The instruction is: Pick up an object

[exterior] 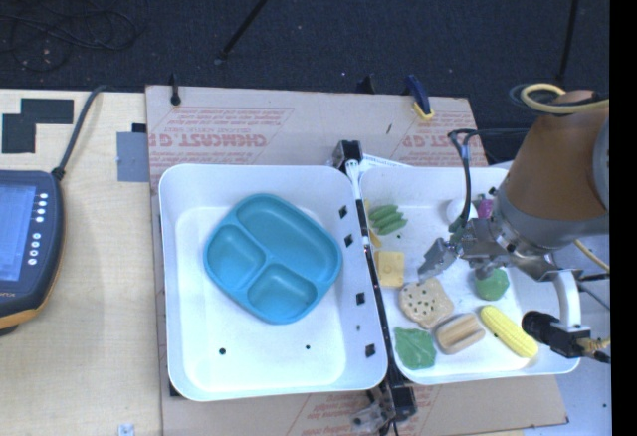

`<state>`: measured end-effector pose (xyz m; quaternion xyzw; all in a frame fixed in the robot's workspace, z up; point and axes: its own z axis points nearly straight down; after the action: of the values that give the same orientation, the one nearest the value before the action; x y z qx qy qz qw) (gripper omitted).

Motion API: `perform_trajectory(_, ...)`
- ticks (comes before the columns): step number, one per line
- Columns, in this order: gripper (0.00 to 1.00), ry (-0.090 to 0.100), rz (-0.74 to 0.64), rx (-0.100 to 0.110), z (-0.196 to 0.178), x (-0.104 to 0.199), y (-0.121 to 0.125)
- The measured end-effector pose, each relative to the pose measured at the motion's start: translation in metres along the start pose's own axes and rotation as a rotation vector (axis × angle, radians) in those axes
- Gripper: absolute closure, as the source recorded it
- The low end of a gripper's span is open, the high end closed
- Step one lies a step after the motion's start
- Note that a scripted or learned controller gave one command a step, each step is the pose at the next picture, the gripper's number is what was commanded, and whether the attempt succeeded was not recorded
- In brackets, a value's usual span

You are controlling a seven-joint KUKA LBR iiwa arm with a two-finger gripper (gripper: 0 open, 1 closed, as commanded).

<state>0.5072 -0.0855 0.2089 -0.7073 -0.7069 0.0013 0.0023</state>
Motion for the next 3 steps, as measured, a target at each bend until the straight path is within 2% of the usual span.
perform_trajectory(1,0.0,0.0,0.002,-0.005,0.123,-0.018,-0.024)
perform_trajectory(2,0.0,-0.001,-0.002,-0.005,0.12,-0.014,0.027)
perform_trajectory(3,0.0,-0.003,-0.005,-0.016,0.064,0.0,0.121)
